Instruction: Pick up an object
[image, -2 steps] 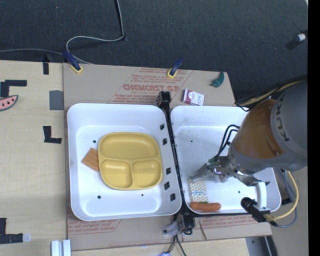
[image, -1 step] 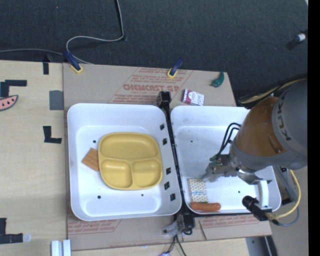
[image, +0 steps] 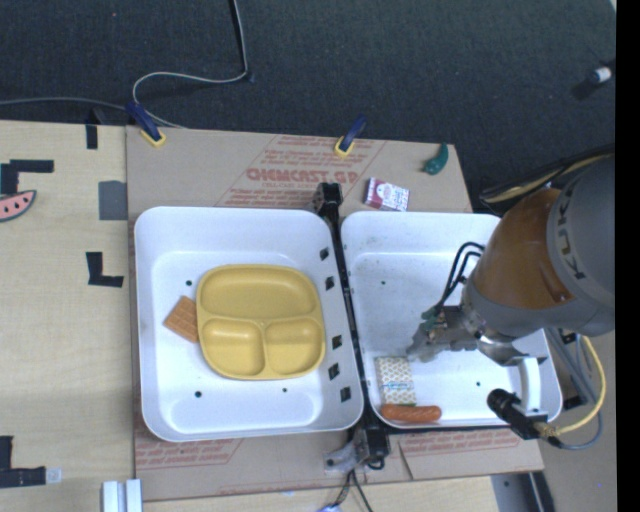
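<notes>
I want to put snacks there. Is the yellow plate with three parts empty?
Empty. The yellow divided plastic plate shows bare compartments; it lies in the left white bin.

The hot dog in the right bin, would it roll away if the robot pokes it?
Probably, if poked from the side: the hot dog looks round and long. It lies close to the bin wall, which would likely stop it. It looks small, so probably light.
</notes>
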